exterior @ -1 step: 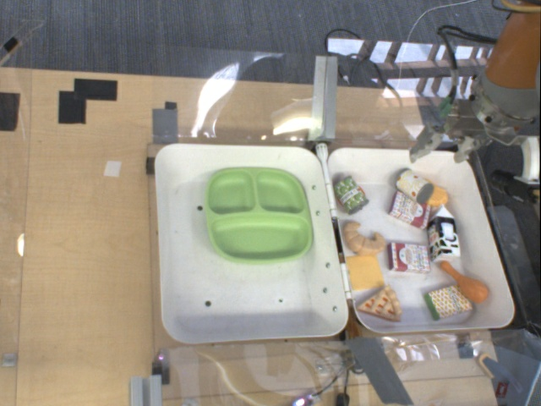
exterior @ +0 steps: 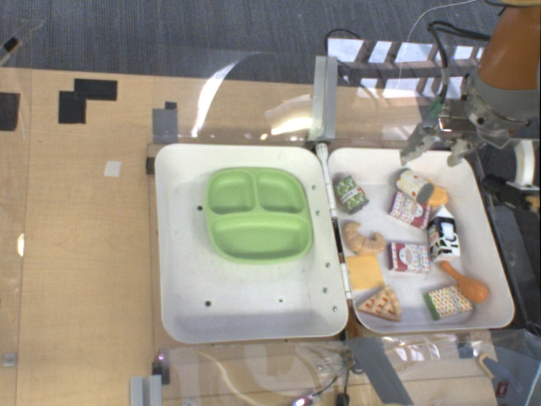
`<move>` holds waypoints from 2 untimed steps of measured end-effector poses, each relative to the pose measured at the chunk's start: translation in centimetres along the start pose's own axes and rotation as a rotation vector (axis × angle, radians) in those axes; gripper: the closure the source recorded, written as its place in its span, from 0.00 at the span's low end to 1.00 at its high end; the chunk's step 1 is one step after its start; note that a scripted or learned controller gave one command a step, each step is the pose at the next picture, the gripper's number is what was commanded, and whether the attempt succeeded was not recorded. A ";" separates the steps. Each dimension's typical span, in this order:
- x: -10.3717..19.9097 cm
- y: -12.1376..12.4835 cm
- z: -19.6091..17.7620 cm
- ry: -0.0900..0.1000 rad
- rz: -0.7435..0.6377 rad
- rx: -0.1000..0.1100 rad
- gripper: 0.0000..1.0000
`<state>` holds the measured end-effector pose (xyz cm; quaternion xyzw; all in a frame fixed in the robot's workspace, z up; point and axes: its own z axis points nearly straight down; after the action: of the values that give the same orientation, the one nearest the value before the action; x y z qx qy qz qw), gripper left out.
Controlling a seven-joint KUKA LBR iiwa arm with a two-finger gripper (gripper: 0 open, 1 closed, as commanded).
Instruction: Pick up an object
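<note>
Gripper [exterior: 437, 145], jaws apart and holding nothing, at the upper right, above the right bin's [exterior: 500, 307] far rim.
Nearest item: small can [exterior: 412, 181], lying tilted against a red carton [exterior: 409, 209]; crowding risks a glancing miss.

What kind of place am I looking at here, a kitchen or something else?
Probably a robot test bench, not a kitchen. A grey-and-orange arm's tool hangs over two shallow white plastic bins. One holds a green divided plastic plate; the other holds toy food such as a plastic pizza slice.
</note>
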<state>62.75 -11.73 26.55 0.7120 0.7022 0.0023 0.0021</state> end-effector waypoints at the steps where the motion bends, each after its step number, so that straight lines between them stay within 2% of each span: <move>1: -2.8 4.2 11.0 -0.001 -0.244 0.001 0.00; 2: -0.7 1.1 9.8 0.000 -0.150 0.002 0.00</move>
<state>63.92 -12.48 16.76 0.6574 0.7535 0.0016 0.0015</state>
